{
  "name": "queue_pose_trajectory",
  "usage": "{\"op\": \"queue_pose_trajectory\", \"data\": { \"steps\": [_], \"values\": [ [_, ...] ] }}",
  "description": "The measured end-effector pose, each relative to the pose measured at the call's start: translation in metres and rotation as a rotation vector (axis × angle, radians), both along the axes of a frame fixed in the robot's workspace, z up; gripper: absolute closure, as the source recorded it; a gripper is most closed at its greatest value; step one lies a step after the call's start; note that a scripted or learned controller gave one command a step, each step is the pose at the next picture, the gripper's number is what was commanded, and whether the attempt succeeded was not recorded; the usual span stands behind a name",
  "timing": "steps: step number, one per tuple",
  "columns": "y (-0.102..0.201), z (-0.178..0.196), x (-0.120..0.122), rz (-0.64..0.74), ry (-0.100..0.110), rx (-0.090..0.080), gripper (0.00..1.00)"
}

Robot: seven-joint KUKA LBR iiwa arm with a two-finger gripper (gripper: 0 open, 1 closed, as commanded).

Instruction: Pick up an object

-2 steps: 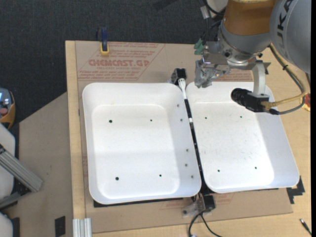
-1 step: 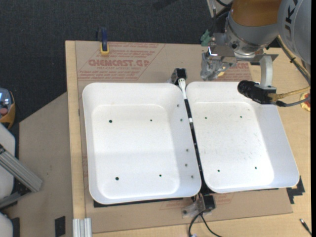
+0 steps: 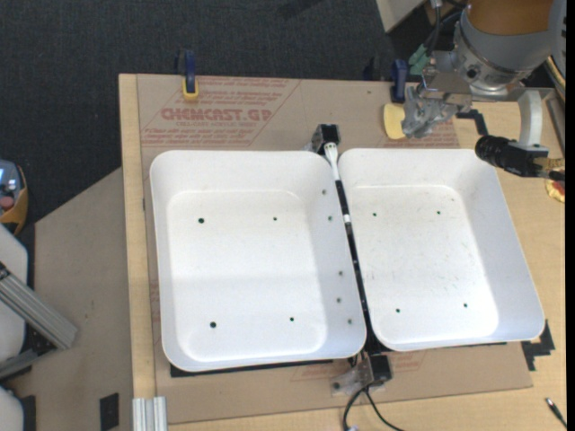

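- Left bin (image 3: 180,268) – bare white floor (a few dark dots).
- Right bin (image 3: 503,241) – the same.
- Yellow object (image 3: 392,120) lies on the board behind the right bin, beside the gripper (image 3: 422,124); its grip I cannot tell.

One piece of print can be read: red letters spelling "CHEMCAST GP" on the brown board (image 3: 235,106) that covers the table under the two white bins. The words run along the board's far edge, well to the left of the gripper (image 3: 422,119), just beyond the far rim of the left bin (image 3: 166,232) and beside a blue and yellow clamp (image 3: 189,72). Finer red lines of print stand above and below that name, too small to make out. More faint red print lies on the board's near edge, below the gripper, and it cannot be read.
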State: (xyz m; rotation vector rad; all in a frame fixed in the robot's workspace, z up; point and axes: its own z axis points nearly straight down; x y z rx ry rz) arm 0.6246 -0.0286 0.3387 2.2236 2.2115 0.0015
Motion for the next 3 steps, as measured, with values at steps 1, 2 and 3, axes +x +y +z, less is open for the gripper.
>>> {"op": "queue_pose_trajectory", "data": {
  "steps": [1, 2, 3],
  "values": [
    [-0.085, -0.006, 0.008, -0.003, 0.001, -0.002, 1.0],
    [-0.031, -0.064, 0.034, 0.011, 0.011, 0.006, 1.0],
    [-0.074, -0.001, 0.043, 0.003, -0.005, -0.001, 1.0]
  ]
}}
